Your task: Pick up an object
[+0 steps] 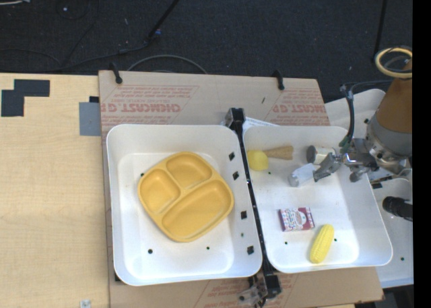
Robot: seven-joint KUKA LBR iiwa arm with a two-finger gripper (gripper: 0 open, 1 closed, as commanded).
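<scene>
In the right bin lie a yellow round piece, a tan stick just right of it, a small red and white packet and a yellow corn cob. My gripper reaches in from the right over the bin's far half. Its two grey fingers are spread, so it is open with nothing between them. It hangs right of the tan stick and above the packet in the view.
The left bin holds a yellow divided plate. A black divider runs between the bins. Cardboard lies behind the bins, and a wooden board sits at the left.
</scene>
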